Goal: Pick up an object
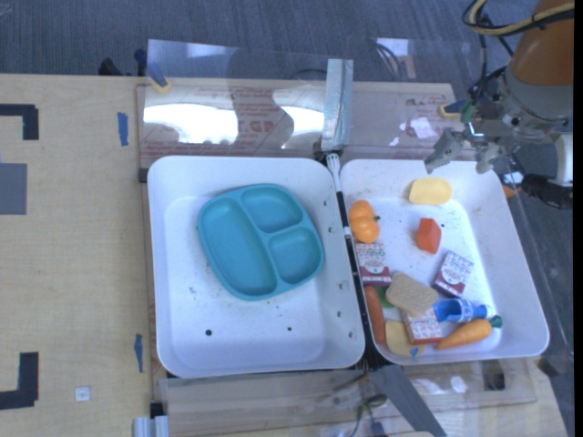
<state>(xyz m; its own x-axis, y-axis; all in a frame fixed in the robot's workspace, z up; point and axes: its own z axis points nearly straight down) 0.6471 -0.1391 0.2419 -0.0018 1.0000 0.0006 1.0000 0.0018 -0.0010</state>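
Note:
The right bin (510,244) holds several toy foods: a yellow piece (429,190) at the back, an orange fruit (363,221), a red-orange piece (428,235), two small cartons (373,262) (455,273), a bread slice (412,292), a blue bottle (455,311) and a carrot (465,333). My gripper (463,157) hangs over the bin's back rim, above and just right of the yellow piece. It stands open with nothing between its fingers.
The left bin (173,317) carries a teal divided plate (261,239). A metal divider post (336,103) rises behind the seam between the bins. Yellow and black cables (496,7) loop beside the arm at the upper right.

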